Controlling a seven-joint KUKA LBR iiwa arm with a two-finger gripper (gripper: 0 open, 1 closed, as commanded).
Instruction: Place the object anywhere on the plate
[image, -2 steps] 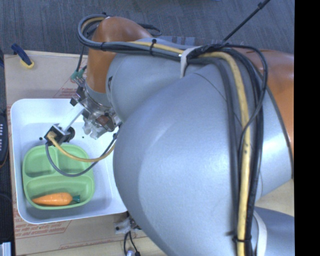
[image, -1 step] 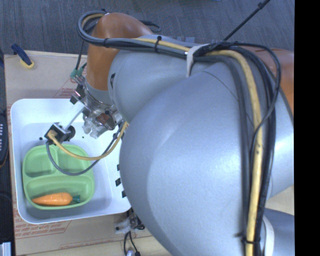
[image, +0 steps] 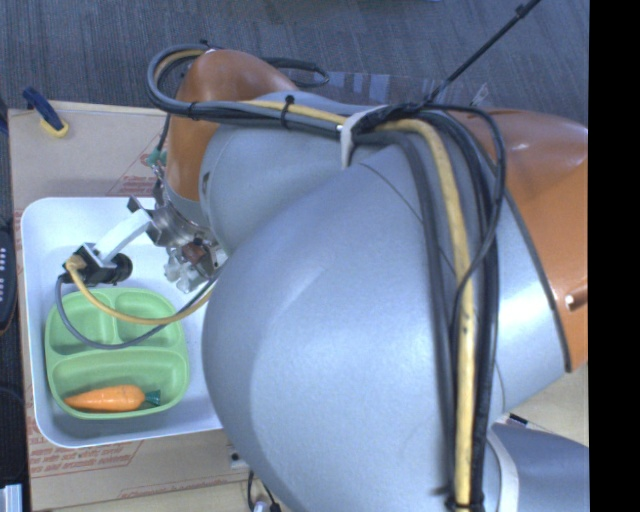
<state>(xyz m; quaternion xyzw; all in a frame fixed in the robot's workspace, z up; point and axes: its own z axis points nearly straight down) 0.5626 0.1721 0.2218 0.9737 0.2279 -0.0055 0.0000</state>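
- The grey KUKA arm with its orange band (image: 400, 300) took up most of the camera view, reaching in from the right, with black and yellow cables (image: 455, 250) strapped along its body.
- A shallow white plastic bin (image: 40, 225) sat at the left of the bench, on a brown cardboard-like surface (image: 100, 135).
- Inside that bin lay a green divided plastic plate (image: 115, 365) with three compartments, filling the bin's lower part.
- A small orange toy carrot with a green tip (image: 105, 399) lay on its side in the plate's lowest, widest compartment, well inside the rim.
- The two-finger gripper (image: 188, 262) hung over the bin just above and to the right of the plate's upper edge, well apart from the carrot.
- The gripper's metal parts were small and partly hidden under the wrist, so whether it was released or clenched could not be told from this angle; nothing appeared to sit in it.
- A black and white fitting (image: 100, 262) hung on a yellow hose beside the wrist, above the plate's upper left compartment.
- A blue and yellow tool (image: 45, 110) lay on the bench near the upper left corner.
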